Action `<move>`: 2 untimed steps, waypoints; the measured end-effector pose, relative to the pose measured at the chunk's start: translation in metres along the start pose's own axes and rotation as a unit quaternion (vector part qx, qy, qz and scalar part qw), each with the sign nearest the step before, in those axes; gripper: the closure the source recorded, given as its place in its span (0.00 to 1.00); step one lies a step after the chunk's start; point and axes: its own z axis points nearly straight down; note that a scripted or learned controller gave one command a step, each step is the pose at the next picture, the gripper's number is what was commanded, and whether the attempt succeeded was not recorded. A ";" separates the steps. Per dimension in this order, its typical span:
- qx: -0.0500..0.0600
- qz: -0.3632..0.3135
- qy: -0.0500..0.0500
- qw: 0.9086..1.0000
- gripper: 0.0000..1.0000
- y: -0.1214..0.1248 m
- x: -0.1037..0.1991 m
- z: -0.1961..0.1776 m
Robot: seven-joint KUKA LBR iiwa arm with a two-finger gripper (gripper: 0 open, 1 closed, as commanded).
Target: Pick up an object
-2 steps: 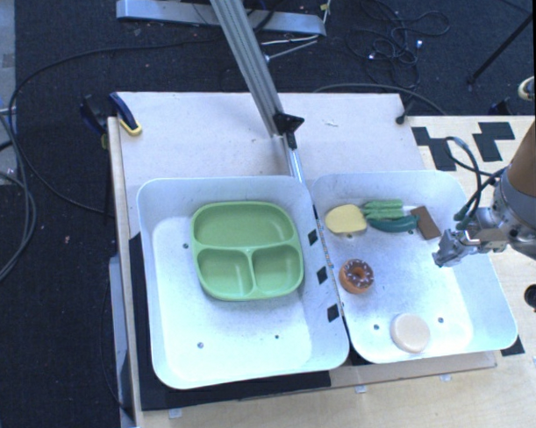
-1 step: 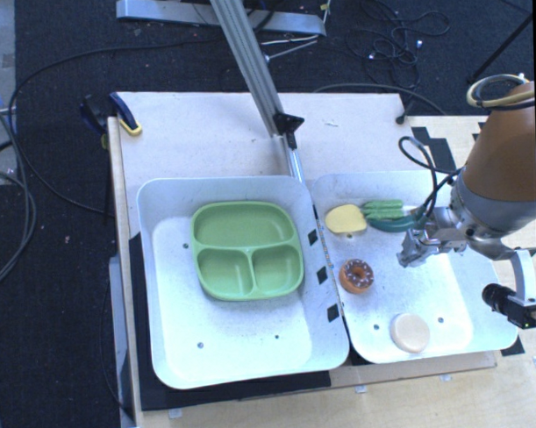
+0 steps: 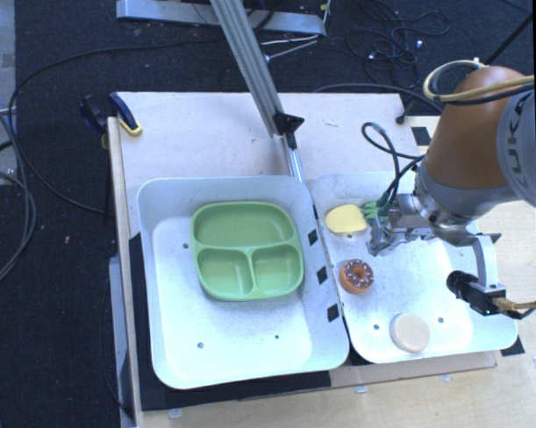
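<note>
Hand: the hand [image 3: 380, 241] hangs low over the right bin [image 3: 483, 333], near that bin's far-left corner; whether it is wide or narrow cannot be told, and nothing is seen held in it.
Arm: the grey arm [image 3: 476, 149] with its orange band reaches in from the counter's right edge.
Nearest object: a yellow piece [image 3: 345, 219] lies just beside the hand, toward the bin's left edge; contact cannot be confirmed.
Other objects: a frosted doughnut [image 3: 356, 275] lies near the hand, at the left edge; a pale round disc [image 3: 410, 332] lies well apart, by the near edge.
Left bin: the left bin [image 3: 167, 344] carries a green divided plate [image 3: 248, 251], well apart from the hand.
Progress: judged as the approach stage. No object is lifted; the grasp and the lift remain.
</note>
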 end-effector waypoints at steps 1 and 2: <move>0.001 0.000 0.000 1.000 1.00 0.011 0.050 0.006; 0.000 0.000 0.000 1.000 1.00 0.023 0.099 0.000</move>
